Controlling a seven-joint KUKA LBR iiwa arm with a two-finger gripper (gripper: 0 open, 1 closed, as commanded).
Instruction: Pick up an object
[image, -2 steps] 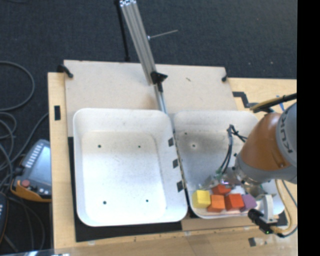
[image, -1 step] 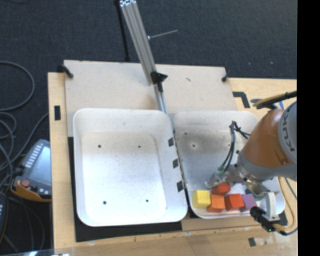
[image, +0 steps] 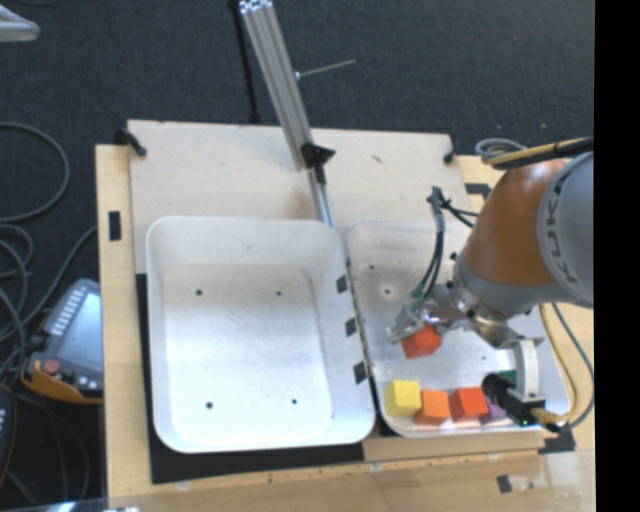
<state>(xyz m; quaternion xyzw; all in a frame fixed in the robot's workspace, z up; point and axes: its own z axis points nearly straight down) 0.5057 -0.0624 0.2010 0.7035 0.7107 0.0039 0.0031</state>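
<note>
Where blocks (image: 437, 403) lie, right bin (image: 375, 255)

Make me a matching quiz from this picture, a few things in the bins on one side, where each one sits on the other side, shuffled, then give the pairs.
Things:
1. yellow block
2. red-orange block
3. left bin
4. orange blocks

Places:
A. at the gripper, up the right bin from the row of blocks
B. side by side along the right bin's near rim, right of the yellow one
C. left end of the row at the right bin's near rim
D. beside the right bin, away from the arm

Pairs: 1-C, 2-A, 3-D, 4-B
</note>
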